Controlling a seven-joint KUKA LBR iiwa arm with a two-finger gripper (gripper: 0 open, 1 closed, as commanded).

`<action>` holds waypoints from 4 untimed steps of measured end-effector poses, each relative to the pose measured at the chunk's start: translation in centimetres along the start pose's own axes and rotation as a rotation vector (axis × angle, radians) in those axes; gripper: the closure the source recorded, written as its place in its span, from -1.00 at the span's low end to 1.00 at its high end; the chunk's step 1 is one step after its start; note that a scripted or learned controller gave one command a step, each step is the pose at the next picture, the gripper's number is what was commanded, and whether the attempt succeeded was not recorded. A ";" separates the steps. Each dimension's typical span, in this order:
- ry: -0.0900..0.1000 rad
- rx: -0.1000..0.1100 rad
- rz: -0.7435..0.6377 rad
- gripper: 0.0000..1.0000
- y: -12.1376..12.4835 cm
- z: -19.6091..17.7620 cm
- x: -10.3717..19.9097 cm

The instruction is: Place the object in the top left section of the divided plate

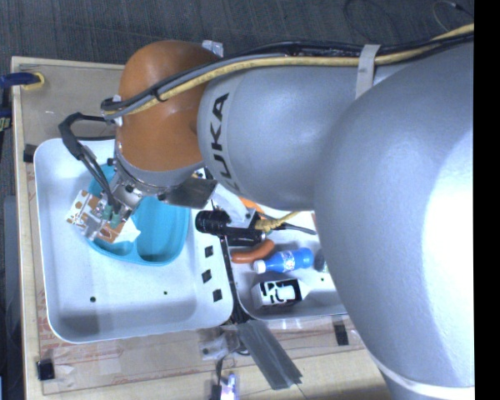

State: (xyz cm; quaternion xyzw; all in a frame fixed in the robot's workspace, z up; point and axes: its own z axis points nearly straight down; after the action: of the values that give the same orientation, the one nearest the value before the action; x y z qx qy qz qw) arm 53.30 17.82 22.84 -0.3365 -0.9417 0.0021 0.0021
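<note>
Grey arm [358,165] fills most of the camera view, reaching in from the right, with its orange band [160,107] hanging over the left bin [108,307]. Below the band the gripper [108,215] points down and left toward the near-left part of a blue divided plate [162,236], which lies in the upper middle of that bin. At the gripper's tip sits a small patterned object [87,211], white with brown and green marks, at the left edge of the plate. It looks to be at or touching the fingertips, but whether it is gripped between them or just lying on the plate I cannot tell, and the spread of the fingers is hidden by the wrist and the clutter of the object itself. A black cable [79,144] loops out from the wrist over the bin's upper left corner.

The right bin [258,311] shows partly under the arm. In it lie a blue and white bottle [287,262], an orange piece [252,255] just beside it, and a black and white item [279,291] nearer the front wall. A black tool [221,223] rests across the wall between the two bins.
</note>
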 end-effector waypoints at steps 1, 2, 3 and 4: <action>-0.005 -0.002 -0.282 1.00 3.4 10.9 -0.5; -0.004 -0.003 -0.284 -1.00 3.5 11.0 -0.3; -0.017 -0.005 0.040 -1.00 -1.2 13.4 4.8; -0.003 -0.006 0.005 -1.00 0.2 -6.8 3.8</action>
State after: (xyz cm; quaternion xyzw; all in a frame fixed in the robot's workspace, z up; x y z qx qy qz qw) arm 50.51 20.36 29.66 -0.3390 -0.9408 -0.0001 -0.0005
